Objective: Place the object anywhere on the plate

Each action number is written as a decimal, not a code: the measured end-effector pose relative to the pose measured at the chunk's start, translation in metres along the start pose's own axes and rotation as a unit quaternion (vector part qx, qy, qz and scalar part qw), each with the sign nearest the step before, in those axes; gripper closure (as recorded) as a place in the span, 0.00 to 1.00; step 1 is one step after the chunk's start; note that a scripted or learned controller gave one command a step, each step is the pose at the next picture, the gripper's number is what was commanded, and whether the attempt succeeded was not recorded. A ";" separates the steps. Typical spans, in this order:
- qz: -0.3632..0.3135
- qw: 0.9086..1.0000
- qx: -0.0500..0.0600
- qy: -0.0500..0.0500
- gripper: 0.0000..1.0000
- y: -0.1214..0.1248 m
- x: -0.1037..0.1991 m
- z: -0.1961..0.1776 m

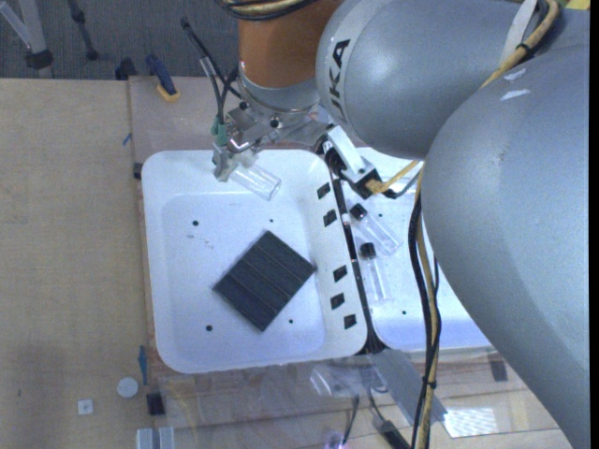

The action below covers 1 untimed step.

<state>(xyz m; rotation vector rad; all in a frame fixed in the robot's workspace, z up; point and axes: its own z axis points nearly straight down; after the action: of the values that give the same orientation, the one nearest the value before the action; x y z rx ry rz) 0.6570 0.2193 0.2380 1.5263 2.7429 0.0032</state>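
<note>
A dark grey ribbed square plate (265, 279) lies flat in the middle of the left white bin (173, 340), turned like a diamond. My gripper (241, 173) hangs over the far rim of that bin, up and slightly left of the plate and apart from it. Its two translucent fingers (258, 181) stand spread, and I see nothing between them. In the right bin (449, 330), close to the divider, lie a small dark piece (366, 249) and a clear piece (376, 281); the arm covers most of that bin.
The big grey arm (487, 157) fills the right and top of the view, with cables (348, 241) trailing down along the divider between the bins. The wooden bench (65, 251) lies to the left; small bits (126, 387) sit by its front edge.
</note>
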 end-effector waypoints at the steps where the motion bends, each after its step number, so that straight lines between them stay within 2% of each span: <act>1: 0.111 0.994 0.003 0.001 1.00 0.005 -0.008 0.116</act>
<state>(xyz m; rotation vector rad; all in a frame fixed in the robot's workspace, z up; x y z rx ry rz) 0.6653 0.2152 0.1215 1.8248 2.5605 -0.0044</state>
